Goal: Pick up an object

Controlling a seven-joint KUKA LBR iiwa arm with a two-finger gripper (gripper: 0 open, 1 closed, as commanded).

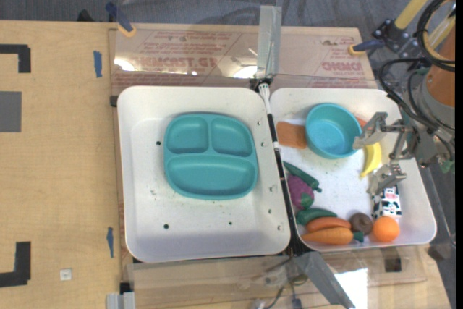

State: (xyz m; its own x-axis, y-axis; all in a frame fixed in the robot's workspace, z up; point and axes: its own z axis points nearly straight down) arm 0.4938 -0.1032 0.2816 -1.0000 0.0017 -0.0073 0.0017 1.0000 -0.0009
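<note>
The gripper (384, 150) sits low over the right bin (427, 228), near its right wall, with the arm (441, 83) entering from the right. Its two metal fingers (374, 128) stand apart, one toward the far side and one toward the near side, and nothing is clamped between them. The banana (372, 158) lies in the gap between the fingers; actual contact cannot be confirmed. Just left of the far finger is the teal bowl (332, 130), touching or nearly so. Beyond the bowl, further left, lies an orange slab (291, 135). Just near-side of the near finger stands a black-and-white cow figure (388, 203), with the orange (386, 229) beside it. Left of those lie a brown donut (360, 223), a carrot (329, 234), a green vegetable (315, 216) and a purple eggplant (299, 189). Well to the left, the left bin (137, 155) holds a teal divided plate (210, 155).
</note>
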